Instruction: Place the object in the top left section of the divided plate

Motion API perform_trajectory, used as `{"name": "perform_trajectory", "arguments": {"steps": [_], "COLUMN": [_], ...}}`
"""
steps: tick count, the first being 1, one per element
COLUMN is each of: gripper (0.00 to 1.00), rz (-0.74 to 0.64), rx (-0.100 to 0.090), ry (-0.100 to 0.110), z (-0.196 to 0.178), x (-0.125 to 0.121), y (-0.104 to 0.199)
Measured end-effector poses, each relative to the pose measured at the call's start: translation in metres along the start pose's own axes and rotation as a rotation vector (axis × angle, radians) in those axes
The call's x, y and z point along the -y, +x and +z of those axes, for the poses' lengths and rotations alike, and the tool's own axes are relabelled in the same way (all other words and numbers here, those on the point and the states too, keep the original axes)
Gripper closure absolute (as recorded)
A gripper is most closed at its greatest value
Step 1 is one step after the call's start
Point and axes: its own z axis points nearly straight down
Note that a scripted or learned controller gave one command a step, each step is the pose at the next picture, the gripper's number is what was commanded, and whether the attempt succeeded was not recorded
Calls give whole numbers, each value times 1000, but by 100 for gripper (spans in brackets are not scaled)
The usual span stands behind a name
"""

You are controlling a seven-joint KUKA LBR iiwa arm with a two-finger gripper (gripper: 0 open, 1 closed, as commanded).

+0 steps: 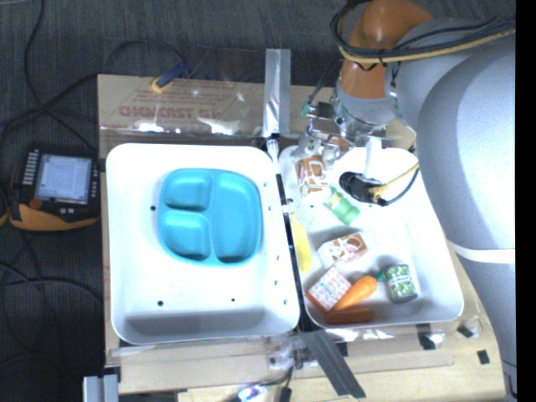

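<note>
Gripper (322, 153) hangs over the far left corner of the right white bin (435, 258), just above a small brown-and-white patterned packet (311, 176); whether it grips anything cannot be told. Beside the packet lies a pale green bottle (342, 207). Nearer in the same bin sit a white snack carton (345, 248), a red-and-white box (328, 288), an orange carrot (358, 290) and a green can (401, 282). The light blue divided plate (209, 215) rests in the left white bin (134, 300).
</note>
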Motion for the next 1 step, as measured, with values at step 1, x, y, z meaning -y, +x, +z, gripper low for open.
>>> {"name": "perform_trajectory", "arguments": {"steps": [1], "gripper": [100], "rz": [-60], "rx": [-3], "ry": [-13], "z": [-7], "x": [32], "y": [43]}}
